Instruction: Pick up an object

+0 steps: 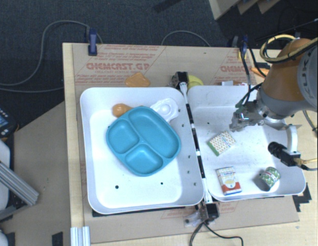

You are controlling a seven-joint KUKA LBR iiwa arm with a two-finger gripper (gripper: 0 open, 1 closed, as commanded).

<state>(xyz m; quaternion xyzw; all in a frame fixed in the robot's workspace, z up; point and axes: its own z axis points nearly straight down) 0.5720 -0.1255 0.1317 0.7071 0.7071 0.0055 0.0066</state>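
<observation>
Grey-and-orange arm's two-finger gripper (243, 118) is seen hovering at 12 o'clock in the right white bin (210, 99); jaw state cannot be told. Nothing is seen held. Approach step judged. Nearest candidate: small green-patterned packet (221, 142), at 7 o'clock from gripper; descent over it required.

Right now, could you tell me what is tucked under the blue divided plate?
An orange object and a white item poke out behind the blue divided plate. Their covered parts, and anything else beneath, are hidden.
</observation>
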